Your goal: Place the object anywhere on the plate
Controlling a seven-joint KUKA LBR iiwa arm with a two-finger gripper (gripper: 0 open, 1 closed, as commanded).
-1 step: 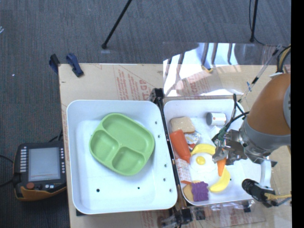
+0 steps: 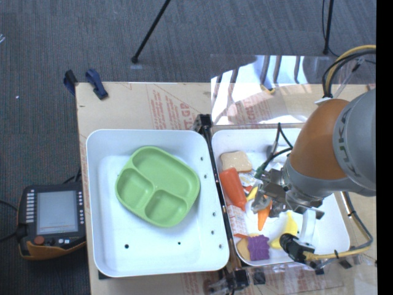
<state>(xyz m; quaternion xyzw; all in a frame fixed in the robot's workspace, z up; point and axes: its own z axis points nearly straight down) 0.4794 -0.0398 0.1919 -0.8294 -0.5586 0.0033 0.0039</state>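
Note:
A light green plate (image 2: 158, 186) with three compartments lies in the left white bin (image 2: 104, 251), and nothing rests on it. My gripper (image 2: 265, 201) hangs low over the right bin (image 2: 344, 238), near its middle. Its dark tip sits among the toy foods. A small orange carrot-like piece (image 2: 263, 217) shows right at the tip, pointing down, and whether it is gripped is hidden. A longer orange piece (image 2: 233, 187) lies just left of the gripper. The arm's orange band (image 2: 322, 140) covers much of the right bin.
The right bin also holds a beige bread piece (image 2: 236, 160), a yellow piece (image 2: 290, 225) and a purple item (image 2: 258, 247) on a tan slice. A raised divider (image 2: 216, 183) separates the bins. A tablet pendant (image 2: 55, 217) sits left of the bench.

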